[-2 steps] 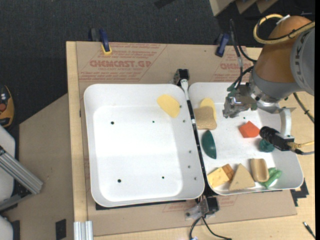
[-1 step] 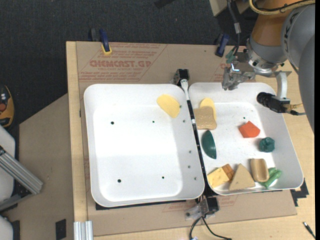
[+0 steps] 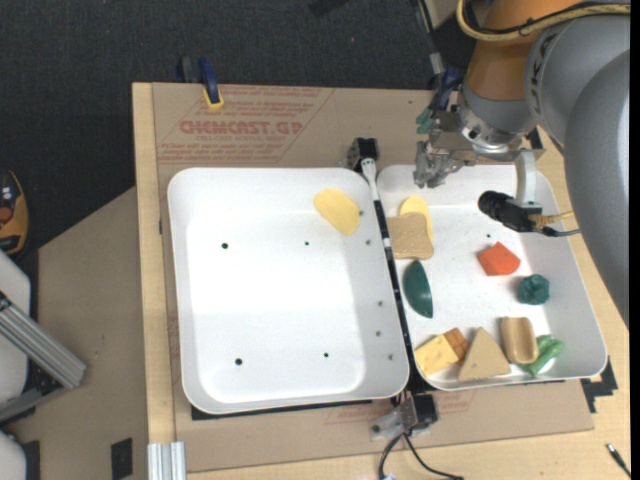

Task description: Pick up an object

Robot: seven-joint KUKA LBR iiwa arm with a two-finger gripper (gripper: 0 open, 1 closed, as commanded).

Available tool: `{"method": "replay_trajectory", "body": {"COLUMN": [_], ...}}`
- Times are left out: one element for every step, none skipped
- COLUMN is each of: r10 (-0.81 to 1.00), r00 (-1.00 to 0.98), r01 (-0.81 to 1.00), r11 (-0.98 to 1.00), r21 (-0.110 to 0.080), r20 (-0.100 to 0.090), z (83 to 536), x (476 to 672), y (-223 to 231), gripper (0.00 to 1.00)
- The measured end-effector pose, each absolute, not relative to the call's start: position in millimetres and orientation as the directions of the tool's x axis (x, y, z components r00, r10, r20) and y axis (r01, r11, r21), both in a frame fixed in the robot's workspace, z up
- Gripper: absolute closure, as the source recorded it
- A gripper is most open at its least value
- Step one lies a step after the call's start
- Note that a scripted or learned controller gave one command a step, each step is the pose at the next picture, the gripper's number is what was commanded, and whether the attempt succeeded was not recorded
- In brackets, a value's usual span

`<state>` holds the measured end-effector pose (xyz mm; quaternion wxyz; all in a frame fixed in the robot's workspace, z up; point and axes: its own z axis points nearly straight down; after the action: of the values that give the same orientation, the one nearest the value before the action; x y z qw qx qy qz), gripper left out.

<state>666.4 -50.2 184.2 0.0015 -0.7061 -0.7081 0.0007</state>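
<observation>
My gripper [image 3: 434, 171] hangs over the far left corner of the right bin [image 3: 592, 340], with nothing visibly in it. Just in front of it lie a small yellow piece [image 3: 414, 207] and a tan bread slice [image 3: 410, 237] against the bin's left wall. A dark green leaf shape [image 3: 417, 290] lies nearer along that wall. A red-orange piece [image 3: 498, 260] and a teal lump [image 3: 533, 289] sit toward the right. In the left bin [image 3: 181, 268], a yellow piece [image 3: 337, 211] rests near the far right corner.
Along the right bin's near edge sit a yellow-orange cheese block [image 3: 441, 351], a tan wedge [image 3: 484, 359], a tan roll [image 3: 517, 337] and a green pod [image 3: 546, 353]. A black clip [image 3: 362, 153] stands at the far end of the wall between the bins.
</observation>
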Motion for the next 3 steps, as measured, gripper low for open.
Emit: {"method": "replay_trajectory", "body": {"r10": [1.0,1.0,1.0], "r00": [-0.008,-0.009,-0.007], "r01": [1.0,1.0,1.0], "r11": [0.008,0.009,0.007], "r21": [0.007,0.007,0.002], "r20": [0.0,0.002,0.002], "z": [217.9,243.2,213.4], "x": [667.2,666.7,663.6], "y": [40.6,125.8,201.8], "gripper": [1.0,1.0,1.0]}}
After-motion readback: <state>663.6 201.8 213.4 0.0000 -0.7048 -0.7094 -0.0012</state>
